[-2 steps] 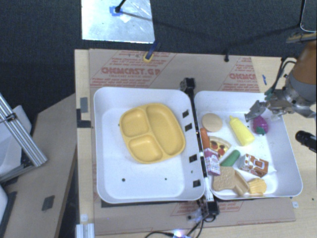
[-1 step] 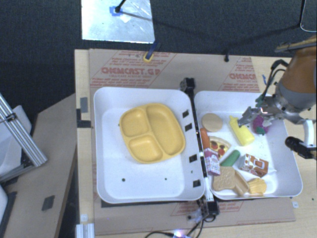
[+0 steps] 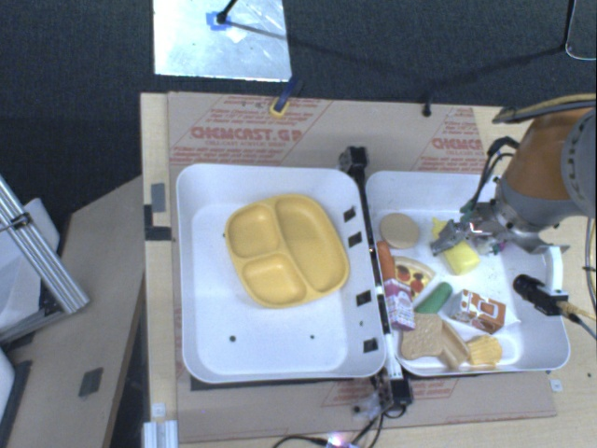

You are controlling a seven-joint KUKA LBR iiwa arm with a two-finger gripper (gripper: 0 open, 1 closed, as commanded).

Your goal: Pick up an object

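We see the pincer (image 3: 454, 240) low in the right bin (image 3: 536, 348), at nine o'clock from the wrist and touching a yellow block (image 3: 463, 259) at the bin's centre, though whether its grip is closed we cannot tell.

Even overhead light, soft shadows; glare on the foil sheet (image 3: 222, 24) (slightly soft overall).

The arm (image 3: 550, 180) is grey with a broad orange band, dark cables looped beside its wrist.
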